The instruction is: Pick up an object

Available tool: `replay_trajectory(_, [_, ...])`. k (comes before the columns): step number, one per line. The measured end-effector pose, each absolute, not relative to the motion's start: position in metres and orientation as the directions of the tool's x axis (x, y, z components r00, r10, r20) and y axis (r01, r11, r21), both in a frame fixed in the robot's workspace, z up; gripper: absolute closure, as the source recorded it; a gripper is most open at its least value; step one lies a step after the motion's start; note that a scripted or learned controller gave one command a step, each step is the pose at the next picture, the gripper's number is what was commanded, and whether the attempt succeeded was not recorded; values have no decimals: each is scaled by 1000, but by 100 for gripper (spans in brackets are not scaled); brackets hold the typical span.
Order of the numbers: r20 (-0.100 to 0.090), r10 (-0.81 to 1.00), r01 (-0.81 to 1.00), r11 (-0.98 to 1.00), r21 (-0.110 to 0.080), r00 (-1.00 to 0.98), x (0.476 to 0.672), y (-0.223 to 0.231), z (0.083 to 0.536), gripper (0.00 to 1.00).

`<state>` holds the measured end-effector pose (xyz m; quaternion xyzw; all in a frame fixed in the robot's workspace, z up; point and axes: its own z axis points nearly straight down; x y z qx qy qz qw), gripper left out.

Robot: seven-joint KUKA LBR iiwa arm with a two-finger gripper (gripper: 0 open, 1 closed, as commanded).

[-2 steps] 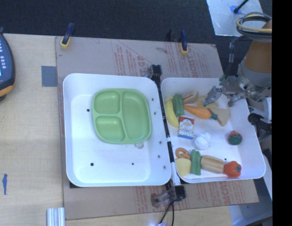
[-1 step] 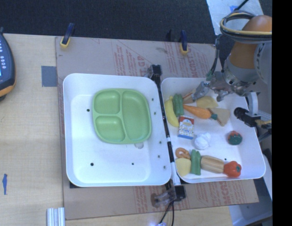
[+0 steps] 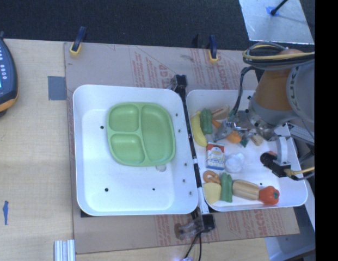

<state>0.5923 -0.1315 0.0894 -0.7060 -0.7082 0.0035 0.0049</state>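
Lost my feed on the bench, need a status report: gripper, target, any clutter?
Gripper low in right bin, among the toy food. No object seen between fingers. Banana, carton, tomato crowd close. Green plate alone in left bin.

Two bins sit side by side on the bench: the left bin (image 3: 87, 162) holds a divided plate (image 3: 141, 133) toward its far half. The right bin (image 3: 291, 200) holds a clutter of toy food (a banana (image 3: 197, 130) against its left wall, a carton (image 3: 215, 156) near the middle, a tomato (image 3: 269, 195) at the near edge), with the arm (image 3: 275, 86) over its far right corner.
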Motion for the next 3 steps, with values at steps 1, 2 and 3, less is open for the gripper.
replay_trajectory(1, [-1,1000,1000,4,-6,-4,596,-134,102,100])
replay_trajectory(2, [2,1000,1000,4,-7,-4,544,-106,167,100])
replay_trajectory(3, [0,1000,1000,9,3,-9,595,-60,194,100])
